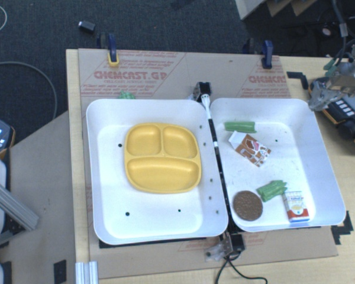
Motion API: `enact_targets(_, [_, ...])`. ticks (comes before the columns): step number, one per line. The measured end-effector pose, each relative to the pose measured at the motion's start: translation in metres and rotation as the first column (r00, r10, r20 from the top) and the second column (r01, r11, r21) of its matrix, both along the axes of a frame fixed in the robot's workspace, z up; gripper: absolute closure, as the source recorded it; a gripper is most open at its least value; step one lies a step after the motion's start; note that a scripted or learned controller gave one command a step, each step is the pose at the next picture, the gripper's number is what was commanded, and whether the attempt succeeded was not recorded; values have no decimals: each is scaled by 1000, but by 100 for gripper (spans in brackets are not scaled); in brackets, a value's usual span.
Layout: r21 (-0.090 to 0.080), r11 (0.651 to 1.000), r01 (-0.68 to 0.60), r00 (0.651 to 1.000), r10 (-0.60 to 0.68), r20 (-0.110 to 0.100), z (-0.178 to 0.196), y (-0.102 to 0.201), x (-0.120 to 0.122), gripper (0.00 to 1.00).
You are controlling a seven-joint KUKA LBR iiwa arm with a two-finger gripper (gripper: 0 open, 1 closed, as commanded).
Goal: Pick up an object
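Note:
The right bin (319,136) holds several small things. A green pod (239,125) lies near its far left, and a brown and white packet (251,149) sits just in front of it. A round brown disc (248,205), a second green piece (271,190) and a small red and white carton (296,206) lie along the near side. My gripper (322,93) hangs at the right edge of the view, beyond the right bin's far right corner and away from every object. Nothing shows in its grasp.
A yellow divided plate (163,157) sits in the left bin (106,176). A black ridge (213,147) separates the two bins. Blue clamps (112,46) (267,51) hold the board at the back. Dark equipment (346,114) stands to the right of the bins.

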State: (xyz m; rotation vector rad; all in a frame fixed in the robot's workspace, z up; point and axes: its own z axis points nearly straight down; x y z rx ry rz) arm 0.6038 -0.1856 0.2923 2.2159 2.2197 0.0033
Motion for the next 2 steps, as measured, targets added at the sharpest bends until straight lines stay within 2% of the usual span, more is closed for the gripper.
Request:
enact_targets(1, [3,1000,-13,1000,13,19,170,121,18,100])
enact_targets(2, [4,1000,-4,1000,4,-6,170,165,-13,100])
